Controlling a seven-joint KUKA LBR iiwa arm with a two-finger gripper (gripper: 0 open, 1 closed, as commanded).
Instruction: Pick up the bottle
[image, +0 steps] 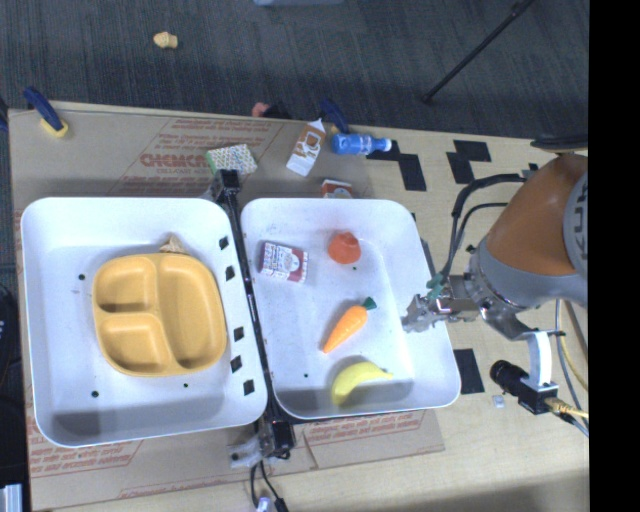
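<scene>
A pale wooden bench (500, 440) stands on dark grey carpet (300, 50), with flattened brown cardboard (150, 150) printed in red under two shallow white plastic bins. The left bin (50, 400) holds one yellow three-compartment tray (158, 311). The right bin (425, 372) holds four things: one small red and white carton (283, 261), one round orange-red fruit (345, 248), one orange toy carrot with a green top (347, 325) and one yellow toy banana (357, 379).

The small blue plastic bottle (358, 145) lies outside both bins, on its side on the bench beyond the right bin's far edge. Its long axis runs roughly left to right across the view, and the paler, narrower end points right. Just left of it lie a white and brown packet (306, 150) and, further left, a green patterned packet (232, 158); a third small packet (336, 187) sits at the right bin's far rim.

The grey arm's gripper (420, 315) is over the right bin's right rim, well apart from the bottle. Whether its tool is apart or together cannot be told
</scene>
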